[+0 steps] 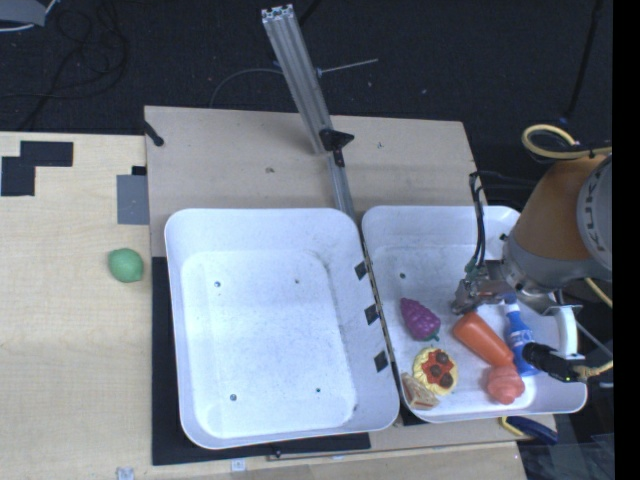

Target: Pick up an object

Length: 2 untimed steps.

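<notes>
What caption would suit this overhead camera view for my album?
Robot end effector poised over the right bin, beside a toy carrot and purple toy.

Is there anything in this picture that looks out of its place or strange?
Yes, one thing: a green ball lies on the bench left of both bins, while the other items sit together in the right bin.

Light wood bench (70, 368), two white bins (262, 328) side by side, green ball (126, 265) at left
</notes>
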{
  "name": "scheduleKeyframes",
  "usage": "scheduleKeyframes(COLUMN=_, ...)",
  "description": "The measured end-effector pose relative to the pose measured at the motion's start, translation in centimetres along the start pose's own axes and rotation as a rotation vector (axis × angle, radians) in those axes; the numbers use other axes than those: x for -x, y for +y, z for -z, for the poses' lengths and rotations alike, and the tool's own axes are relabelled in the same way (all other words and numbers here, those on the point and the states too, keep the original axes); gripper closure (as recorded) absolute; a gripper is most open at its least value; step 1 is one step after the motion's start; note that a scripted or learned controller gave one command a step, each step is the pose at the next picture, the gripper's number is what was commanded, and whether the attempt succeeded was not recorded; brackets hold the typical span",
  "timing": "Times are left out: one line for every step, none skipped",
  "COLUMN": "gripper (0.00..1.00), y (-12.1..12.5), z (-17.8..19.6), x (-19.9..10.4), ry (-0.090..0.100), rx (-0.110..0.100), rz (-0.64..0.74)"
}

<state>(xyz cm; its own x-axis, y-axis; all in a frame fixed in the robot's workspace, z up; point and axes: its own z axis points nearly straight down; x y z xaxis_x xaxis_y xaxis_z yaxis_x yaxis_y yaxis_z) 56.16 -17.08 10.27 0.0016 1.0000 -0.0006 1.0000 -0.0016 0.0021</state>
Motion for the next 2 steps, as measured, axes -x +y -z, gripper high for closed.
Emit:
scheduleKeyframes(gripper=1.00, y=-0.1, z=4.8, x=-0.9, ry=0.000, rx=0.001, rz=0.002)
scheduleKeyframes(gripper=1.00, y=-0.7, z=10.8, x=-0.7, ry=0.000, rx=0.002, rz=0.001)
